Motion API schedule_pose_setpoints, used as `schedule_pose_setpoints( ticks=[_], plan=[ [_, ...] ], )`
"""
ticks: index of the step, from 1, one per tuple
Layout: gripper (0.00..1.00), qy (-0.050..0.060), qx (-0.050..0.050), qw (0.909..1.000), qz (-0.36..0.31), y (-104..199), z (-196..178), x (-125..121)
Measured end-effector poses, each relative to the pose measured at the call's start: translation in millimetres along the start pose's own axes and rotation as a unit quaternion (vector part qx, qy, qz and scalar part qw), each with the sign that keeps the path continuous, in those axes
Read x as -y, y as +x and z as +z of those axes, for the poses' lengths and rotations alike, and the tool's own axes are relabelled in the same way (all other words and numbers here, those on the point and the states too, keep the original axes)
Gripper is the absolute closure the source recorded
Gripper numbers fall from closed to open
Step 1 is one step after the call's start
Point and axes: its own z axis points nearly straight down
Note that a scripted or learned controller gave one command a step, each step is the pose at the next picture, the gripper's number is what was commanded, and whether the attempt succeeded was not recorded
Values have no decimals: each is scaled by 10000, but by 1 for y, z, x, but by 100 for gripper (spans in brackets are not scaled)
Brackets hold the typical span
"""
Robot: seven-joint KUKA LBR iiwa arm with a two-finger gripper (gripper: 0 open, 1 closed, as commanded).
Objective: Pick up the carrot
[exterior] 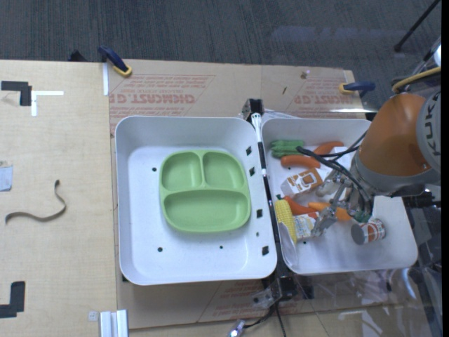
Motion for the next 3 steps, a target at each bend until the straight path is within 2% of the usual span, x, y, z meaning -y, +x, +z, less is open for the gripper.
schedule_pose_setpoints(
  ticks=[1,2,3],
  plan=[
    [100,8,32,10000,-20,-2,-10,-1],
    [100,25,19,9989,-457,48,-41,10],
    [100,-39,12,9932,-1165,38,-4,28]
  ],
)
